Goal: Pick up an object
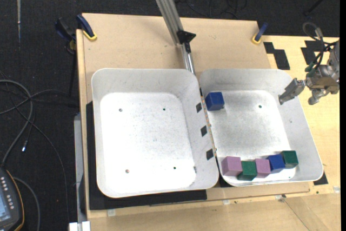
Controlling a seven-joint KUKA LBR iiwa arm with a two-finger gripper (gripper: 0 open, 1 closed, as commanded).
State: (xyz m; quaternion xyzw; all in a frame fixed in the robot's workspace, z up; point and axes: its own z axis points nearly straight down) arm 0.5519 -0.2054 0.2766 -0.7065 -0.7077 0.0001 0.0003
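In the right bin (254, 76), a blue cube (214, 100) lies alone near the far left corner. Several cubes line the bin's front wall: a purple cube (232, 165), a green cube (248, 170), another purple cube (263, 166), a blue cube (277, 162) and a dark green cube (290, 158). My gripper (298, 99) hangs over the bin's right rim, well apart from every cube. It is open, with nothing between its fingers (287, 93).
The left bin (100, 132) sits beside the right one, and a row of black clips (204, 130) runs along the shared divider. A metal pole (165, 0) slants in from the back. Clamps (85, 28) hold the bench's far corners.
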